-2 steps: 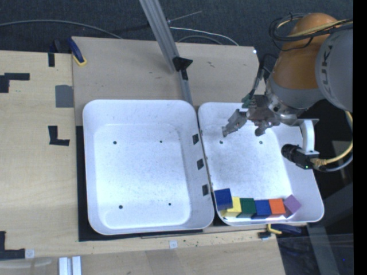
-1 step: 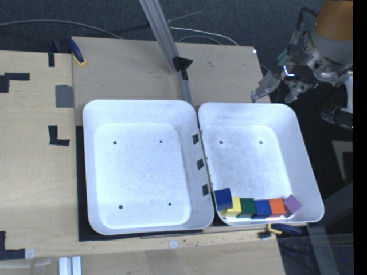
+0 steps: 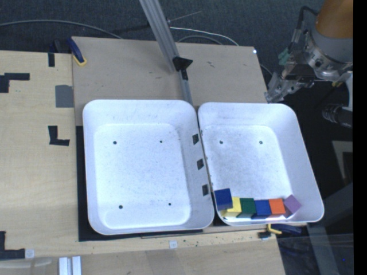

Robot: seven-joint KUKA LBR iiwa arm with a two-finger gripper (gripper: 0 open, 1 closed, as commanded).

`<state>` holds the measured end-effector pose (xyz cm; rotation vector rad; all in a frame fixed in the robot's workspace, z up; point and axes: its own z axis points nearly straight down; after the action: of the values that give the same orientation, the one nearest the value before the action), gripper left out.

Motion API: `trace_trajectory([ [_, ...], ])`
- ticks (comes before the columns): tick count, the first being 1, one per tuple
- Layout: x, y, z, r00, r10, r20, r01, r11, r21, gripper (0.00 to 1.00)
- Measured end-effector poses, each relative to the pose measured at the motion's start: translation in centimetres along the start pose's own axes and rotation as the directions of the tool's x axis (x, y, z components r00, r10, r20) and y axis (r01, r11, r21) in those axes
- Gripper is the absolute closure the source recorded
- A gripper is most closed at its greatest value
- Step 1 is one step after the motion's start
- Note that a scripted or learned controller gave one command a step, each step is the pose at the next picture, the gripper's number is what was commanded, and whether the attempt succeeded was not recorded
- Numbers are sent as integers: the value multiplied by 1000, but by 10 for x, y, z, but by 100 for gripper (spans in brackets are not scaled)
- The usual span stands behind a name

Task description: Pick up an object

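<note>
I see six small blocks in a row along the right bin's [image 3: 298,136] near wall: blue [image 3: 222,197], yellow [image 3: 233,207], green [image 3: 247,205], blue [image 3: 262,208], orange [image 3: 277,206], purple [image 3: 292,204].

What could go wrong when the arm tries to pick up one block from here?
The blocks sit packed in a row against the near wall of the right bin, so a finger may hit the wall or a neighbouring block. The hand is beyond the bin's far edge, so the grasp may well miss.
</note>
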<state>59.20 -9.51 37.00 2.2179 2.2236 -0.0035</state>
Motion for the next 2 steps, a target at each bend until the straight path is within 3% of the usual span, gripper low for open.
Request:
trace_trajectory([
  [1, 1, 0, 1, 1000, -1, 0, 1, 1000, 1, 0],
  [2, 1, 0, -10, 1000, -2, 1, 2, 1000, 1, 100],
])
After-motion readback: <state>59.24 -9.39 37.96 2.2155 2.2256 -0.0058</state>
